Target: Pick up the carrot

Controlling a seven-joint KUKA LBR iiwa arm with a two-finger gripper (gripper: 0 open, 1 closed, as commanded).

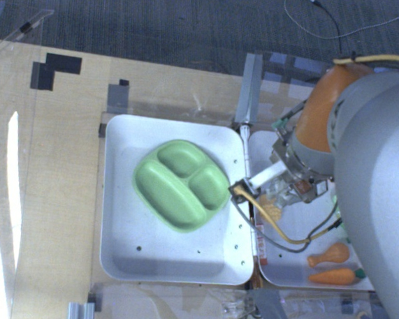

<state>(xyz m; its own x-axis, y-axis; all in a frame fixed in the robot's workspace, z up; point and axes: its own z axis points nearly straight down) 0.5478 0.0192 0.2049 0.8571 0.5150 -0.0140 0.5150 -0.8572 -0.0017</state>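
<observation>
The carrot point(332, 276) is orange with a small green end. It lies flat in the right bin point(284, 268), near the front right corner. My gripper point(289, 194) hangs over the left middle part of that bin, below the orange band of the arm. It sits up and to the left of the carrot, well apart from it. The arm's grey bulk covers most of the right bin.
A small orange pear-shaped item point(330, 255) lies just above the carrot. A yellowish piece point(270, 210) sits below the gripper. A yellow-black cable point(276, 233) loops across the bin divider. The left bin point(117, 252) holds a green divided plate point(181, 184).
</observation>
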